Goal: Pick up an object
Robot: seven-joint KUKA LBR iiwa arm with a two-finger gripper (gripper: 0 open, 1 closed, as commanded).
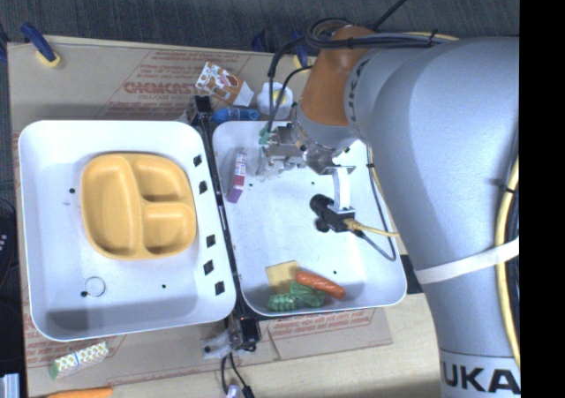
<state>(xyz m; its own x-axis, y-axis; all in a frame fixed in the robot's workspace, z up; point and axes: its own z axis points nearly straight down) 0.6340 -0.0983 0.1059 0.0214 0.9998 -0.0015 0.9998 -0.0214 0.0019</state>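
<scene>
Objects for picking, right bin: three items grouped at the near edge. An orange carrot-shaped piece lies at a slant, touching a green leafy piece just below it; a pale yellow block sits against the carrot's left end. A pink-and-white tube lies lengthwise along the left wall of the same bin, well apart from the group.

Left bin: one yellow compartment tray, three sections, resting flat near the middle. A small clear ring lies near the front-left corner.

Gripper: hangs over the upper part of the right bin, beside the tube and not touching it. State of the fingers cannot be told from this angle; nothing is seen between them. A black fitting with a yellow cable hangs below the wrist, over bare bin floor.

Arm: grey, with orange band, enters from the right and covers the right bin's far side.

Table: brown printed cardboard under both bins. A small printed packet lies behind the bins; a wrapped item lies at the front-left.
</scene>
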